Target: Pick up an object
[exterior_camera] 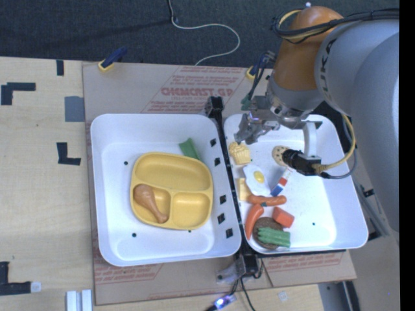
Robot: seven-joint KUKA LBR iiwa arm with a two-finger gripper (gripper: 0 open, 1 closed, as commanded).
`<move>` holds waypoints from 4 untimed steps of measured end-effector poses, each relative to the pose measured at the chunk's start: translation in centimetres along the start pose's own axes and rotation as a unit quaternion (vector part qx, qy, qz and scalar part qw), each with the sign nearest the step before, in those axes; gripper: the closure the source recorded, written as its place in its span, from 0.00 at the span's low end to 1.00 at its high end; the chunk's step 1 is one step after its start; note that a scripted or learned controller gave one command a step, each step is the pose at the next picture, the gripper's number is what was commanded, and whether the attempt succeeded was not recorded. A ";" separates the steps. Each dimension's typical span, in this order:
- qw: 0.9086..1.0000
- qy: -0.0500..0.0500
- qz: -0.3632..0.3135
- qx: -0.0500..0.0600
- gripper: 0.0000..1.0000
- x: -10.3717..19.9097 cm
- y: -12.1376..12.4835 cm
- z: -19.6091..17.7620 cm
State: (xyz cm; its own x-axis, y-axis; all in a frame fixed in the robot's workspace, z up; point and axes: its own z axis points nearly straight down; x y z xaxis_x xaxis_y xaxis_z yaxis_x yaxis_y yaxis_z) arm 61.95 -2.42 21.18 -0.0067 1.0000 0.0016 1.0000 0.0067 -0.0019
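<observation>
A: Status pls. Where's yr gripper?

B: Gripper (249, 129) is low over the right bin (337, 235), at about 11 o'clock in it, near the wall it shares w/ the left bin (104, 173). Can't tell if it's released or clenched; too dark and foreshortened from this angle. Nothing visibly in it, so I won't claim a catch.

A: What's the target?

B: Any object will do. Closest is the corn (239, 153), just below the gripper at 6 o'clock from it, apart from it as far as I can see. Egg (255, 177) sits further down at 6, then a sausage (267, 200) and carrot (251, 219), and a burger (268, 233) at the bin's 7 o'clock. A small red/blue tube (279, 185) lies mid-bin.

A: Left bin?

B: Yellow tray (194, 168) w/ a drumstick (151, 202) in its 8 o'clock compartment, green bit (190, 149) at the tray's 12 o'clock edge. Not my side right now.

A: So which step?

B: Approach/descent, I reckon. Grasp not yet made.

A: Next move needs?

B: Shift a touch toward 6 to centre over the corn, go down so it sits in the gap, close, then lift straight. Risks, imo: the bin wall is tight at 9 o'clock, so little room on that side, and the corn is small and next to the egg, so I could nudge it instead of catching it.
</observation>
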 end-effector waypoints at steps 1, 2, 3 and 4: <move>1.000 -0.001 0.002 0.000 1.00 1.5 -0.1 -0.5; 1.000 0.000 0.002 -0.001 1.00 2.0 1.4 -0.7; 1.000 -0.001 0.003 0.001 1.00 1.4 -0.4 -0.8; 1.000 -0.001 0.002 0.000 1.00 1.3 -0.2 -1.8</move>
State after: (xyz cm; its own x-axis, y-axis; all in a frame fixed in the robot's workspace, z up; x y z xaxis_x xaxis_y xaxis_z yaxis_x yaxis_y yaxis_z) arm 61.71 -1.10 22.94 -0.0020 1.0000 0.0003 1.0000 0.0020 -0.0014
